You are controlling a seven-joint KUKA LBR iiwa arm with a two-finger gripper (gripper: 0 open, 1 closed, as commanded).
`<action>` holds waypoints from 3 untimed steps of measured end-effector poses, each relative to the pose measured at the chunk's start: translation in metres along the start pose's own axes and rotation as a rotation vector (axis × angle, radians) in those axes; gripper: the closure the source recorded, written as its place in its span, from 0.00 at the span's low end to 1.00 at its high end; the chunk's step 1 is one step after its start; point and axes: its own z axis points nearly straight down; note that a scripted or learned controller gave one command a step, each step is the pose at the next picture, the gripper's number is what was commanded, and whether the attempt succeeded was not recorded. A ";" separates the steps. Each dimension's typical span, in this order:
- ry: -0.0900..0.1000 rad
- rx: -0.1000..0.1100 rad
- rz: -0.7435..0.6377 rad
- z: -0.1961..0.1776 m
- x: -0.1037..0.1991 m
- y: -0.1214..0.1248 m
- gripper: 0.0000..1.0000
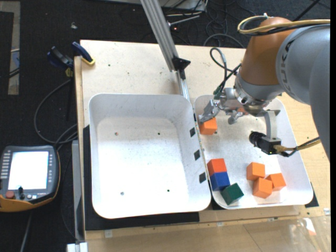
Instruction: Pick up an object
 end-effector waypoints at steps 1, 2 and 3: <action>-0.001 0.014 0.011 0.004 -0.005 -0.109 0.00; -0.003 0.000 0.005 -0.064 -0.008 -0.107 0.00; -0.001 0.002 0.001 -0.109 0.026 -0.115 0.00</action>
